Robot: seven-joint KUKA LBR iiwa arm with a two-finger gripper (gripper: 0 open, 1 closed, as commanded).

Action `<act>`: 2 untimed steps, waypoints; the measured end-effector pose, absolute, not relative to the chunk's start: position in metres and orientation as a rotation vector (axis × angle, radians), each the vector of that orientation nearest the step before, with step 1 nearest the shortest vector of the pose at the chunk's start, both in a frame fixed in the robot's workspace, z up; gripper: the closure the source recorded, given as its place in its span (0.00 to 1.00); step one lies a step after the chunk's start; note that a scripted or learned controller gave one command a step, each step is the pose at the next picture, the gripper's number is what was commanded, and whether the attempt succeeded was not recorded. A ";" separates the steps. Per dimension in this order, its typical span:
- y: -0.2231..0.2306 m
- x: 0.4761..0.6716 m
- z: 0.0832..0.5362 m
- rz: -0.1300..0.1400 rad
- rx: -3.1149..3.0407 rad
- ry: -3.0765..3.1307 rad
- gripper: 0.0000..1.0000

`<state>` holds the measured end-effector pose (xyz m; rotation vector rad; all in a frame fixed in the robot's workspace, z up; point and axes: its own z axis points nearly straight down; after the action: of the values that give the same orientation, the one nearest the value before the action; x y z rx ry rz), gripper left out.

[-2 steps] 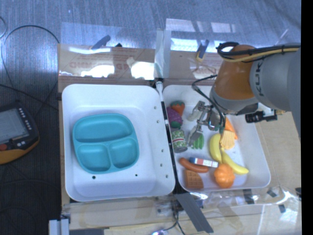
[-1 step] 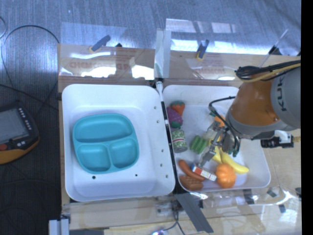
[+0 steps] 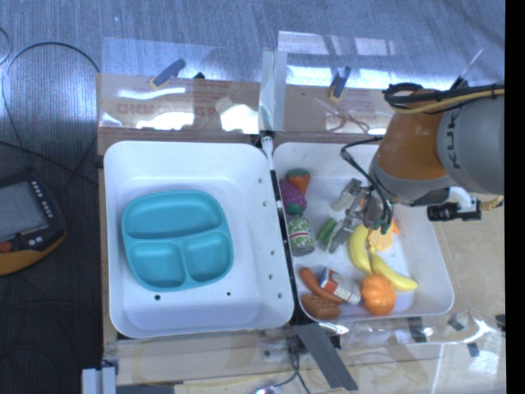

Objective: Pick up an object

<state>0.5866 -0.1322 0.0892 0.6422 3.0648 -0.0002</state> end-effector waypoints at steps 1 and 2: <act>-0.132 0.588 0.096 -0.001 0.640 3.065 1.00; -0.031 0.575 0.181 -0.001 0.739 3.057 1.00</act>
<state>0.5755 -0.0310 0.1805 0.7389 3.0571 -0.0014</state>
